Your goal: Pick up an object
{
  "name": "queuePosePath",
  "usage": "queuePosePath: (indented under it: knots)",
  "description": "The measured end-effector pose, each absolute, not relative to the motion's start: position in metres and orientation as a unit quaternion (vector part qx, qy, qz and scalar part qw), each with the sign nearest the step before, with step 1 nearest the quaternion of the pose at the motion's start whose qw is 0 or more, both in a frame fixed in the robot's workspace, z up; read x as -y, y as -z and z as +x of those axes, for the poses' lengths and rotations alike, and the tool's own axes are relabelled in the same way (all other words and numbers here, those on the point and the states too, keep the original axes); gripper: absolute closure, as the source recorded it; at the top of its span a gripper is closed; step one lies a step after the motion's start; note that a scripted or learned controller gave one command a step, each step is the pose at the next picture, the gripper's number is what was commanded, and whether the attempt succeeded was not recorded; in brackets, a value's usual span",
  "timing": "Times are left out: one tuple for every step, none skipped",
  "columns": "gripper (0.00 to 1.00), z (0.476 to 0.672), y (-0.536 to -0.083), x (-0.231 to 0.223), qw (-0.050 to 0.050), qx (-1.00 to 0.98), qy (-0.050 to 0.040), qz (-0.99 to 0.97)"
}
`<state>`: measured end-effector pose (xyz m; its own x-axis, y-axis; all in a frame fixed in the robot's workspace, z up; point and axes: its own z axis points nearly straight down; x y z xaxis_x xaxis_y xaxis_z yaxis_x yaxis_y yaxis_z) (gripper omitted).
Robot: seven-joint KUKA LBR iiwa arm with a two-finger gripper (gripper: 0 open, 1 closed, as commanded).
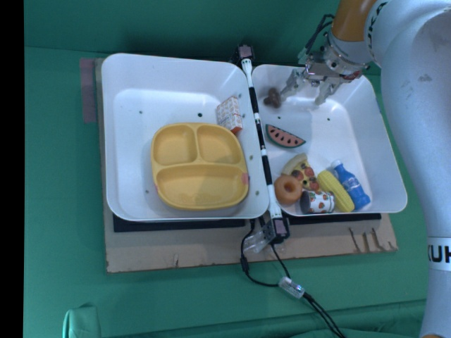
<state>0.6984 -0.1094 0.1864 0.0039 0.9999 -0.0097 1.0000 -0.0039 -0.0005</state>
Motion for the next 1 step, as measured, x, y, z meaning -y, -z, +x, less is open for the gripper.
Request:
queuePosePath:
  knots:
    - [1.00,0.7014,-0.2055,0.1087,0.007,-0.704,-0.0008,0.710]
